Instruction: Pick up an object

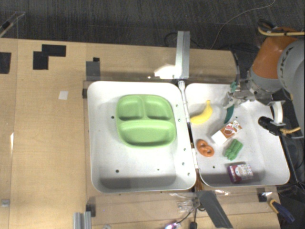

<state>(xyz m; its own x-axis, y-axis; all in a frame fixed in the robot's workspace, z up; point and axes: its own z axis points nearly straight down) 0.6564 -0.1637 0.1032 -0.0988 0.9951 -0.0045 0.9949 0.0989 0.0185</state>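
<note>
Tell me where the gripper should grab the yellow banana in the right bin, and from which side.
Probably the yellow banana at its thick middle, coming straight down, fingers closing across its narrow width. It lies flat, curved, apart from the other items, with bare bin floor on both sides.

Bright, even room light from overhead, soft picture.

The two white bins (143, 180) (267, 175) are close to washed out, and a hot patch of glare sits on the bench (43, 142) at the foot of the metal post (183, 56) between them. Shadows are faint and short: a grey band along the left bin's near wall, a thin one under the green tray (145, 119). The dark floor (119, 8) at the top looks grainy. Fine detail is soft everywhere, and small labels cannot be read.
</note>
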